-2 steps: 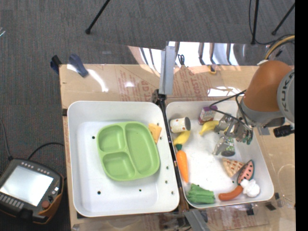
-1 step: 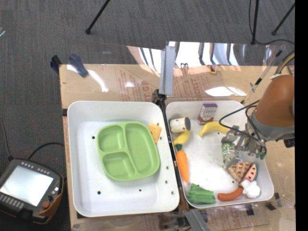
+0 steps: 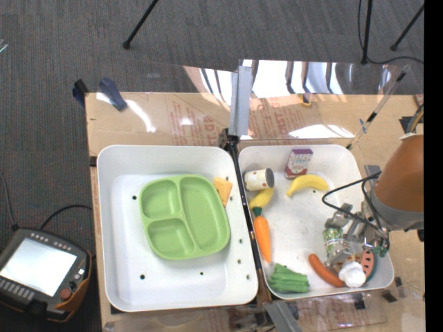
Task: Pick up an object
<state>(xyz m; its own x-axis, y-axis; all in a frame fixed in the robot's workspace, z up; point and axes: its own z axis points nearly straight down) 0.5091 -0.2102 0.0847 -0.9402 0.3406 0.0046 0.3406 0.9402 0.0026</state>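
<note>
Bottle (image 3: 333, 241), small and clear, stands near the right wall of the right bin (image 3: 346, 159), toward the desk's front right corner. End effector (image 3: 351, 235) sits low over it, touching or just beside; whether its fingers are spread or pressed together I cannot tell. Hot dog (image 3: 324, 270), white ball (image 3: 352, 275) and watermelon slice (image 3: 368, 263) lie just in front. Banana (image 3: 308, 183), cup (image 3: 258, 179) and carrot (image 3: 262, 235) lie nearer the bin's left wall. Left bin (image 3: 121, 164) carries a green divided plate (image 3: 184, 216).
</note>
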